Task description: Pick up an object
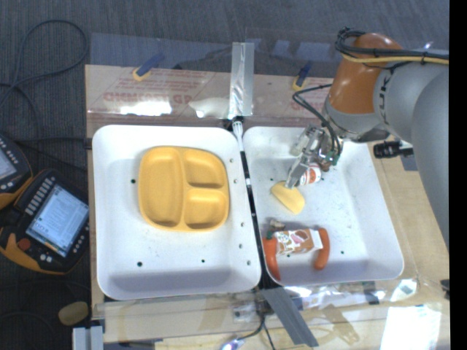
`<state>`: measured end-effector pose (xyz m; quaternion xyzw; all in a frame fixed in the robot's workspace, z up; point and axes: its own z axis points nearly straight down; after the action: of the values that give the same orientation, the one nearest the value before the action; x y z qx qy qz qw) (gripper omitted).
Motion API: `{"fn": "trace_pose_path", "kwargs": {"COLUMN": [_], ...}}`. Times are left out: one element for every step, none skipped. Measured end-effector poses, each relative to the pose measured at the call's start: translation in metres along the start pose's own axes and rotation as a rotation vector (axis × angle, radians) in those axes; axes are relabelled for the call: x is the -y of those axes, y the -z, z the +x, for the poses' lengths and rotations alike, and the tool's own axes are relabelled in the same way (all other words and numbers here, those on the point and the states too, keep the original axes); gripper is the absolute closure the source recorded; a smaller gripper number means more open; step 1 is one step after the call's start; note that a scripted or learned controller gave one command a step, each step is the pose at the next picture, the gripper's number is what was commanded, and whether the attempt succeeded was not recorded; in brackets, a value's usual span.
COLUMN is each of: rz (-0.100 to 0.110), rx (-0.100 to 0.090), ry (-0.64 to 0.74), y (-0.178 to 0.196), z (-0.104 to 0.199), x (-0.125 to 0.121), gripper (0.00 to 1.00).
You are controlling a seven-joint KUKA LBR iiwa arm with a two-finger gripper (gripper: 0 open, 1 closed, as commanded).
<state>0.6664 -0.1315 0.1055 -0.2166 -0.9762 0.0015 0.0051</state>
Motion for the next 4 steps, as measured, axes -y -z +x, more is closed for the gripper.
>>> {"fn": "trace_pose_path", "kwargs": {"rz": [-0.003, -0.005, -0.004, -0.005], "rx": [0.009, 0.007, 0.008, 0.007], "ry": [-0.197, -0.319, -0.413, -0.580], "y": [0.020, 0.032, 0.058, 0.040], "z": [-0.011, 0.003, -0.020, -0.036], "x": [0.045, 0.011, 0.054, 0.083], "gripper": [0.00, 0.00, 0.00, 0.00]}}
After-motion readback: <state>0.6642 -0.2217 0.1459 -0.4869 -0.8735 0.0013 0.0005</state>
